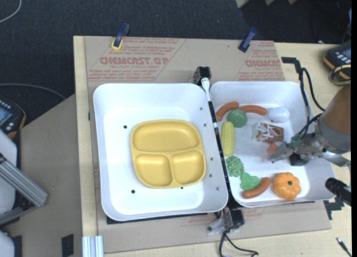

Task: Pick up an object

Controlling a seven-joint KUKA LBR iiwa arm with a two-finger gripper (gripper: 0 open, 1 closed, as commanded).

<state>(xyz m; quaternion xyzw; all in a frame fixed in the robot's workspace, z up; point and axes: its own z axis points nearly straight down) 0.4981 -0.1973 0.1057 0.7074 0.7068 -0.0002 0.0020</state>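
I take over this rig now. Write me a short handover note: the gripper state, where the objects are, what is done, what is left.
Gripper: low inside the right bin, beside the small packet; nothing visibly held.
Right bin: corn, green ball, two sausages, white egg-like piece, pumpkin, green leafy pieces.
Left bin: yellow divided plate.
Done: the arm has reached in.
Left: grasp one object and lift it.

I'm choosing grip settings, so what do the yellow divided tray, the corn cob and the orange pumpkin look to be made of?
Yellow divided tray: probably moulded plastic, matte, with soft rounded compartment edges. Corn cob: likely toy plastic, slightly shiny, with a uniform yellow colour. Orange pumpkin: seemingly plastic or rubber, smooth, with a glossy highlight.
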